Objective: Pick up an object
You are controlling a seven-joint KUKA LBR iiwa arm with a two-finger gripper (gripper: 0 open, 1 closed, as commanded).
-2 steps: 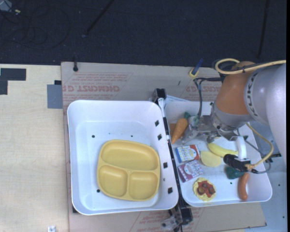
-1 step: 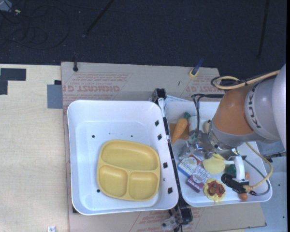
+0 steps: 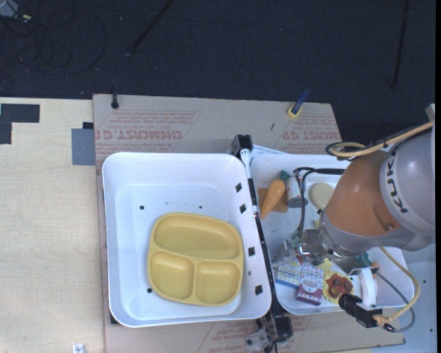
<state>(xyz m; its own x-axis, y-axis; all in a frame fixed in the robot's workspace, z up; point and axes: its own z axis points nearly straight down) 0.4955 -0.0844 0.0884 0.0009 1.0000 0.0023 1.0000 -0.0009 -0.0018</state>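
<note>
My arm: reaches in from the right, orange band and grey wrist bent low over the right bin.
My gripper: down among the clutter in the right bin, mostly hidden under my own wrist; I cannot tell how it stands or whether it has anything.
Objects near my gripper: a small printed box and a purple packet lie just beside it, toward the front of the bin; a red and yellow item sits to their right.
Orange carrot-shaped toy: lies at the right bin's left wall, apart from my gripper.
Left bin: holds a yellow divided plate, lying flat, three compartments up.
Surface: pale wood to the left, cardboard under both bins.
</note>
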